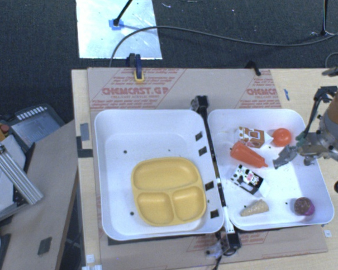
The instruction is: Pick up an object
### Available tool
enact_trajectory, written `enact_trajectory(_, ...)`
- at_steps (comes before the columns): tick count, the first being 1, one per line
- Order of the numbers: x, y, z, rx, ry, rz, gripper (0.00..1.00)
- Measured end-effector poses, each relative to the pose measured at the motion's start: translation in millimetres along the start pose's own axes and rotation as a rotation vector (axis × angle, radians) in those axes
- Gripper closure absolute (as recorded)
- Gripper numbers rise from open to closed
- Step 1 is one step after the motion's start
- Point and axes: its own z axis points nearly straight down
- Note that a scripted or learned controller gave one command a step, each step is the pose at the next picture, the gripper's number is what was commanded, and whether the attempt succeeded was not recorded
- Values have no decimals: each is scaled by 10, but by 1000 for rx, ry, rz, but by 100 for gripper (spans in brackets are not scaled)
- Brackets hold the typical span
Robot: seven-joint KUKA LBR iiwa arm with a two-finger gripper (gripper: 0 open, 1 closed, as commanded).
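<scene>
On the bench, two white bins side by side. Left bin (110, 134): one yellow divided tray (168, 190), three compartments, lying flat toward the near half of the bin floor.

Right bin (305, 187), going left to right: black-and-white patterned block (247, 179) near the middle; tan wedge-shaped piece (255, 208) in front of it, close to the near wall. Orange carrot-like piece (248, 155) lies on a slant just behind the block. Small white-and-brown box (251, 136) just beyond the carrot's far end. Round orange-red piece (281, 137) beside that box, toward the far right. Dark purple round piece (302, 206) sits in the near right corner, well apart from the rest.

Gripper (283, 158) reaches in from the right over the right bin, its tip just right of the carrot and in front of the orange-red piece. Nothing seen between its fingers; whether they are spread or closed I cannot tell. Arm body (334, 135) at the right edge of the bin.
</scene>
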Motion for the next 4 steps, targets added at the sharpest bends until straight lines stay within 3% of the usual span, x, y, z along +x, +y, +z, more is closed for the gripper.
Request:
enact_trajectory(1, 6, 28, -68, -13, -3, -4, 0)
enact_trajectory(3, 70, 22, 1062, -15, 2, -1, 0)
enact_trajectory(4, 67, 67, 1084, -26, -1, -3, 0)
